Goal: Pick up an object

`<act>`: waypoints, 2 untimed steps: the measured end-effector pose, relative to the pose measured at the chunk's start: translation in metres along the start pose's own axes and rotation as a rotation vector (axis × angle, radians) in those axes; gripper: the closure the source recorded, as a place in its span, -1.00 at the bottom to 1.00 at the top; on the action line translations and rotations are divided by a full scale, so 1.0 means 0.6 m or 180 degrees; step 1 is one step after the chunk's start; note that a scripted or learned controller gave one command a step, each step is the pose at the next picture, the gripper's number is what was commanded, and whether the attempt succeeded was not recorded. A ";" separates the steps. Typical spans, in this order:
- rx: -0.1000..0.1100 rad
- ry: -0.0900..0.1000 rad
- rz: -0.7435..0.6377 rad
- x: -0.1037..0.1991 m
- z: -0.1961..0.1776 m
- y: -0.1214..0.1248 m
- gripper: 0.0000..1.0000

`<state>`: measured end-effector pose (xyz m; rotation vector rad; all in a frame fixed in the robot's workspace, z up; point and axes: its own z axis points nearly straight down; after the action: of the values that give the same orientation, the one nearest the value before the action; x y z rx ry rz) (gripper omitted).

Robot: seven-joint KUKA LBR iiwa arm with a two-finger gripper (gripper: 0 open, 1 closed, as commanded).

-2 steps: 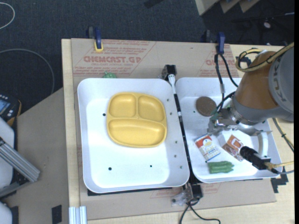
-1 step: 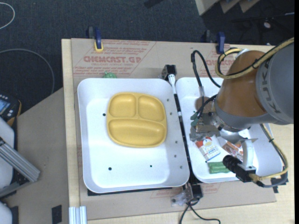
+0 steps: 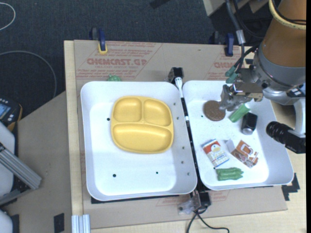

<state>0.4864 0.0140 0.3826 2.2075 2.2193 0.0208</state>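
Dark carpet surrounds the bench (image 3: 146, 57), where two white bins sit side by side. Over the right bin (image 3: 277, 171) the hand (image 3: 232, 101) hangs low, with a brown disc (image 3: 213, 110) just beside and beneath it and a green piece (image 3: 239, 114) right at it on the other side. Whether it is clenched or released I cannot tell. Nearer me than the hand lie a black can (image 3: 249, 123), two small packets (image 3: 215, 153) (image 3: 244, 153) and a green toy (image 3: 229, 174). Well off to its far side, the left bin (image 3: 97, 178) holds a yellow divided plate (image 3: 142, 124). I judge nothing is lifted yet; grasping and raising remain.
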 end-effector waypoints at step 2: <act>0.0070 -0.0004 0.0028 -0.184 0.120 -0.003 1.00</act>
<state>0.4862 -0.0961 0.3106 2.2278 2.2201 -0.0050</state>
